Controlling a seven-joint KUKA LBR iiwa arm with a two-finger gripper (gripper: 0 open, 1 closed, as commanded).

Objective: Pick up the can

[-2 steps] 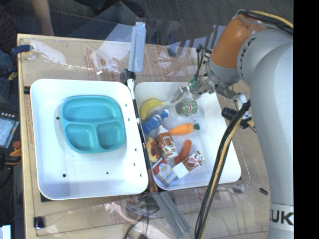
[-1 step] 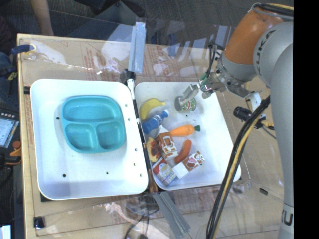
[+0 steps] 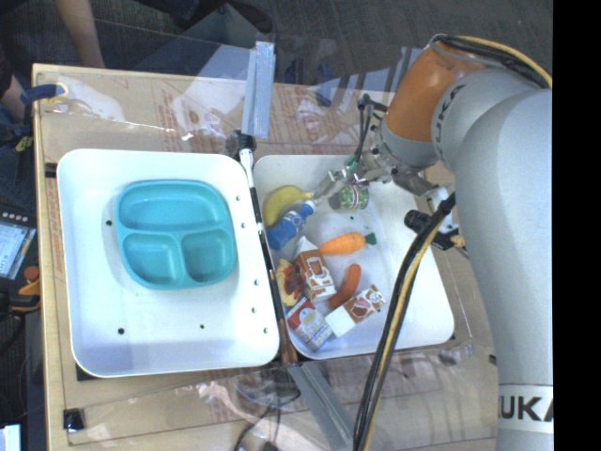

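Camera view, looking down at a slant: grey arm with orange band fills the right side of the frame, reaching toward upper centre. Desk is pale wood, covered by clear sheeting. Left white bin carries a teal divided tray, three compartments, sitting in its upper middle. Right white bin holds a jumble: yellow banana at upper left, blue bottle lying just below it and touching, orange carrot in the middle, reddish sausage below that, several small printed cartons clustered toward the lower left. Claw sits low over the upper part of the right bin, closed around the can, small, green-labelled, tilted, held between the fingers, right of the banana and above the carrot.
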